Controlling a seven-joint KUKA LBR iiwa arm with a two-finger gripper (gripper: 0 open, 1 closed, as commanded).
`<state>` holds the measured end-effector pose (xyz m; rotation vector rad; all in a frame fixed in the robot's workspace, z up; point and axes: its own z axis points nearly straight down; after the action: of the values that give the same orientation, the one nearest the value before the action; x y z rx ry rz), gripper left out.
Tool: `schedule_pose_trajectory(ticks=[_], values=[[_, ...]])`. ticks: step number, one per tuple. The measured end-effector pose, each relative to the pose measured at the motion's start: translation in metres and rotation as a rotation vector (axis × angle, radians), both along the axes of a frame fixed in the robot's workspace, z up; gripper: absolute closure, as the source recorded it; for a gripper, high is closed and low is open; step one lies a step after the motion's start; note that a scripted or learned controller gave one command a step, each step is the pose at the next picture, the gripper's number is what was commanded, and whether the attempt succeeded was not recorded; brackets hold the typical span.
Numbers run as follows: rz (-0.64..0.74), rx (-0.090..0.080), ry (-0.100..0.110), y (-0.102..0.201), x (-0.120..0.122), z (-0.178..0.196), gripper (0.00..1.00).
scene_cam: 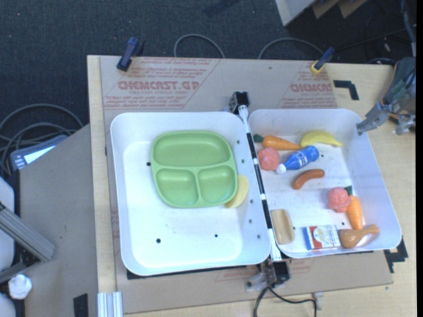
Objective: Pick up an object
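Counter [165, 88]: cardboard-covered top carrying two shallow white bins side by side.

Left bin [132, 236]: holds a green divided tray [193, 168] in its far half; a yellow banana-like piece [239, 193] lies touching the tray's right edge.

Right bin [377, 177]: holds all the small candidates for the pick. Far side: carrot [281, 142], banana [320, 138], blue-and-white bottle [299, 159], pink ball [268, 158] by the left wall. Middle: sausage [308, 177]. Right side: second pink ball [338, 199] touching a second carrot [355, 212]. Near side: bread slice [282, 226], small carton [322, 237], and a brownish roll [359, 236] at the near right corner.

Arm: enters at the far right edge. Pincer [370, 122] sits above the bin's far right rim, well apart from every item. Too small and blurred to make out; I cannot tell its state.

Progress judgement: nothing is lifted; every object rests in a bin. The whole task remains: choose a target, move over it, descend, grasp, raise. The banana is the nearest item to the pincer.
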<state>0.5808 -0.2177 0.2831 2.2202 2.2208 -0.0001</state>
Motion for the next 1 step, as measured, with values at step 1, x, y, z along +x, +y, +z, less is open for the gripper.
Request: schedule_pose_trajectory(ticks=[1], values=[[0.002,0.003,-0.005,-0.0035,-0.0105,-0.1855,0.0]])
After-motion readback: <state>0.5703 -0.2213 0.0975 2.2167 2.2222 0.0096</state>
